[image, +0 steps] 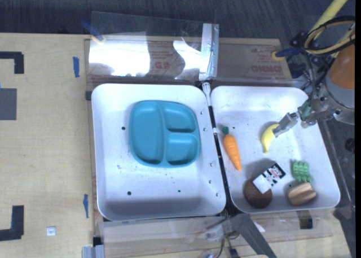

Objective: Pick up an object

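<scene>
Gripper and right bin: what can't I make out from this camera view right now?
- Gripper: too small and blurred to tell whether it touches the banana.
- Arm: cut off by the right edge.
- Brown ball: partly hidden by the black-and-white card on it.

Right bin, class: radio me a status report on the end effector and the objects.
End effector over right bin, beside banana. Nothing seen gripped. Carrot lies apart, close by.
</scene>
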Available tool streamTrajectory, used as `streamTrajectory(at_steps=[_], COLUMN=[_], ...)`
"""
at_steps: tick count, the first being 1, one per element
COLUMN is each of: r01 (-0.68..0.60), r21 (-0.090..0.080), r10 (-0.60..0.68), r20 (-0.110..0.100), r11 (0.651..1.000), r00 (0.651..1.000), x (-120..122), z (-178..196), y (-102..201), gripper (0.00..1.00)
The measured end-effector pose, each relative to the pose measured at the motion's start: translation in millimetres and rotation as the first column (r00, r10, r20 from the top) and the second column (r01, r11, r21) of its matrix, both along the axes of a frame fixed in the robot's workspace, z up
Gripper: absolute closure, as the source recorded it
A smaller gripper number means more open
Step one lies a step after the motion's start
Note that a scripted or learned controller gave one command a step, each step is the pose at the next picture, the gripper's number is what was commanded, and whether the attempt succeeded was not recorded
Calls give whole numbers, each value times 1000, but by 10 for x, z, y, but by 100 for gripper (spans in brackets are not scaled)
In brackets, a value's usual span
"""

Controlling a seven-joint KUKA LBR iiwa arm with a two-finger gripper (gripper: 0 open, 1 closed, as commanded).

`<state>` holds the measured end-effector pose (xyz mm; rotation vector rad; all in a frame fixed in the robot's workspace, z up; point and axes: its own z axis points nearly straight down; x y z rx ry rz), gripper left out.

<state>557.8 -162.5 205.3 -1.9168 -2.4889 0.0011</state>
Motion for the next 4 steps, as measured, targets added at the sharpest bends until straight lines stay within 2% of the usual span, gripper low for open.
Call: streamTrajectory(at_steps=[1, 2, 3, 4], r01=[12, 74, -9, 360], r21=[-1, 0, 1, 1], r10=[-12, -74, 9, -360], r20=[9, 5, 5, 6], r11=[1000, 997, 1000, 933], r00=[1000, 997, 1000, 933], x=[254, 482, 273, 402], z=[-1169, -895, -1186, 146], y=[14, 141, 27, 75], gripper=[0, 0, 0, 0])
